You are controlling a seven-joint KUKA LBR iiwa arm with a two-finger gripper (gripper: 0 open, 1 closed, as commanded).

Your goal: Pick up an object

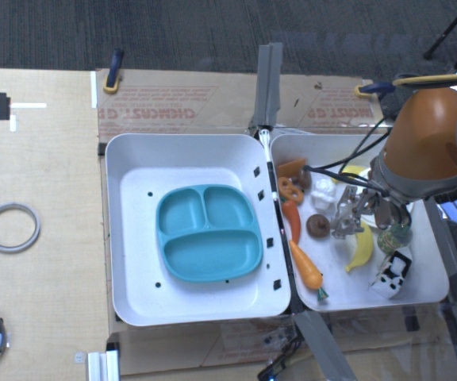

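Over the right bin [419, 292], gripper [347, 221] beside banana [362, 248]; its grip state cannot be told.

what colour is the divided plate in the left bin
Teal blue, seen clearly in the camera view: the divided plate.

Grey arm [416, 179], orange band (glossy, rounded), black cables, metallic fingers [346, 222]

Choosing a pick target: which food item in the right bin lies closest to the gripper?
The curved yellow banana, just below the gripper; the orange carrot lies farther left, by the divider.
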